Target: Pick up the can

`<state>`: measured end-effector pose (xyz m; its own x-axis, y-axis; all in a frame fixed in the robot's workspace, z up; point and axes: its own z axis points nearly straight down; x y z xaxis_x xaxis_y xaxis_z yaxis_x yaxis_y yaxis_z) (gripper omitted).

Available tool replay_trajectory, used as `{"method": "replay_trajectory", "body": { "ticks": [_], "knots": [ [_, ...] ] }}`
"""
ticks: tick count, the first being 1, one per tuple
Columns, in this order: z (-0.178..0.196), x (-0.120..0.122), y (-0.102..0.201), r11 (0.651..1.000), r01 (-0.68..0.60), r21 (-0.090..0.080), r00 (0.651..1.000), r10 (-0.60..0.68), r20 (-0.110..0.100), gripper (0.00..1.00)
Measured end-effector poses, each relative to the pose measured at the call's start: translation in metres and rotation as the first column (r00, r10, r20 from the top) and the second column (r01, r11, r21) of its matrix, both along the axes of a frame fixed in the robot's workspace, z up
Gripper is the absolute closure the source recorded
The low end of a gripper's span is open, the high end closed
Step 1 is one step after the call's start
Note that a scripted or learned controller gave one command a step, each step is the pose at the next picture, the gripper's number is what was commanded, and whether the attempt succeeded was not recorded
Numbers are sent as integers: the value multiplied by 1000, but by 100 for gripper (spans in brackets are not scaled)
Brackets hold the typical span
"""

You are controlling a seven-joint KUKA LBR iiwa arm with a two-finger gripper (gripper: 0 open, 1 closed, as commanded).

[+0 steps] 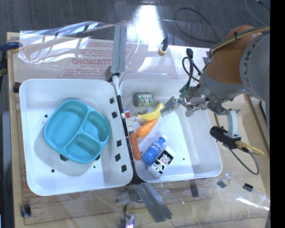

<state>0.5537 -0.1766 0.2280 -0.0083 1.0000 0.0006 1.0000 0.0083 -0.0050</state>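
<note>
The can (143, 99) is small, with a green label, and lies on its side near the back left of the right bin (199, 148). My gripper (169, 107) hangs low over that bin, to the right of the can with a gap of bin floor between them. Its tip is close to the right end of a yellow banana (151, 113), which lies just in front of the can. Nothing is seen held in the gripper.
In front of the banana lie an orange carrot (147, 126), a second orange piece (135, 146), a blue bottle (154, 149) and a black-and-white carton (161, 161). The left bin (33, 170) holds a blue divided plate (77, 130). Cables trail at the right.
</note>
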Motion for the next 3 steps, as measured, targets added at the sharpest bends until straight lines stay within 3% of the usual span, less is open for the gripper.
{"method": "replay_trajectory", "body": {
  "ticks": [1, 2, 3],
  "knots": [
    [-43, 58, 41, 993, -118, 0, 993, 118, 2, 0],
    [-131, 106, 34, 990, -140, -5, 990, 140, 12, 0],
    [-120, 107, 35, 989, -146, -5, 989, 146, 12, 100]
  ]
}}
